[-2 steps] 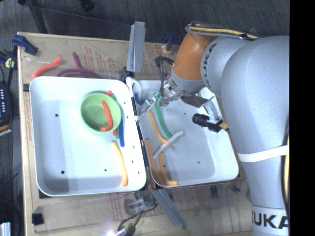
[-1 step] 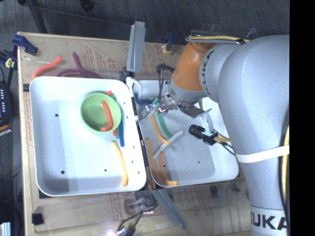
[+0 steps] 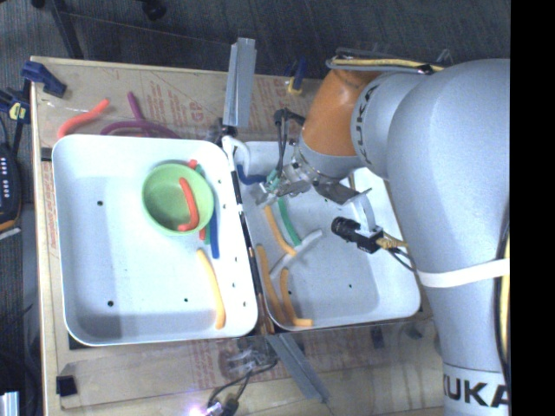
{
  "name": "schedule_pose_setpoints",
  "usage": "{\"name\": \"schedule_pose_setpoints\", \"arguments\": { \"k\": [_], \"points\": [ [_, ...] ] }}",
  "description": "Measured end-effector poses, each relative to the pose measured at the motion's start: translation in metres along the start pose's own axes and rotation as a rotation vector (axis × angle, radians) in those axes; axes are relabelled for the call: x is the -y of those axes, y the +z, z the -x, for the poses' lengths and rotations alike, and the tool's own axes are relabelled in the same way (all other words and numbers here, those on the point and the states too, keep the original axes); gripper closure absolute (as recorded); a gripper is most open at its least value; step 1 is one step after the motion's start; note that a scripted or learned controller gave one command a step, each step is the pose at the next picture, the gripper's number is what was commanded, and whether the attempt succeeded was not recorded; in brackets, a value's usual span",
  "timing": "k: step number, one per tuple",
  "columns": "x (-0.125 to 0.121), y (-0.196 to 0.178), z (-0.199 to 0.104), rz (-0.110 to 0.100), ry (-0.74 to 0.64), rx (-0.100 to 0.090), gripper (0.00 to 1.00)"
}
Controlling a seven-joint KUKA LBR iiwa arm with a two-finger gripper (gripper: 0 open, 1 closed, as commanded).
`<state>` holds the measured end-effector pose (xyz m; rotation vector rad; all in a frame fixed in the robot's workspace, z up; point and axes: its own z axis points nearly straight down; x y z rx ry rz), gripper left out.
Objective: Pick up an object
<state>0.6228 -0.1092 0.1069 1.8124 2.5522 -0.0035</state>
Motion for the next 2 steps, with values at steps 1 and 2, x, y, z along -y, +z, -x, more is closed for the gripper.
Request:
{"name": "schedule_pose_setpoints", "arguments": {
  "k": [1, 2],
  "points": [
    [-0.0393, -0.0855, -0.0072, -0.008, 0.45, -0.011, 1.0],
    [-0.0394, -0.0852, -0.0077, -0.009, 0.449, -0.012, 0.0]
  ]
}}
